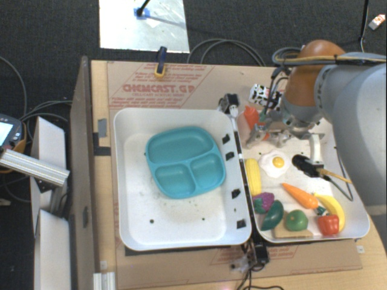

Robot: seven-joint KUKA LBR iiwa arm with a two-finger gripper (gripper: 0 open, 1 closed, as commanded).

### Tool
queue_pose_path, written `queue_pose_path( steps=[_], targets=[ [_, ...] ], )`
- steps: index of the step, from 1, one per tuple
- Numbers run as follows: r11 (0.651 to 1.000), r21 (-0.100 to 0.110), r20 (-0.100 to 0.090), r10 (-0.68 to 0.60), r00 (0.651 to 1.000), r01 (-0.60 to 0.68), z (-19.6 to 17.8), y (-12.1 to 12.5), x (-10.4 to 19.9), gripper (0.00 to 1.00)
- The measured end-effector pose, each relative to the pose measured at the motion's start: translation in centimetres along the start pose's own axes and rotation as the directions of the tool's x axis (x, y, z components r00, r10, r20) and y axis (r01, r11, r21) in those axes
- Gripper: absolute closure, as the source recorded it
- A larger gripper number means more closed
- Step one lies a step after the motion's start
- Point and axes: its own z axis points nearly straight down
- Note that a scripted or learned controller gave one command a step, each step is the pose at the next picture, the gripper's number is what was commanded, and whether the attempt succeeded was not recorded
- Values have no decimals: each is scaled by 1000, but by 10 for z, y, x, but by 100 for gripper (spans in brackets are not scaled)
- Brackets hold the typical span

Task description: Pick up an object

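The end effector (270, 135) hangs low in the right bin (361, 219). The fried egg (274, 164) lies just below it, toward the front. I cannot tell its grip.

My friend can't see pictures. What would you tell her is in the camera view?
A grey robot arm with an orange band reaches from the right over the right white bin, which holds toy food: a fried egg, corn, a carrot and a banana. The left white bin holds a teal divided plate.
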Motion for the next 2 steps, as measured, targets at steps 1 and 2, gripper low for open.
queue_pose_path(
  steps=[1,2],
  targets=[
    [1000,1,-8,3,1000,-3,-1,0,-25,0],
    [1000,-2,-1,2,1000,-2,0,0,-17,0]
  ],
)
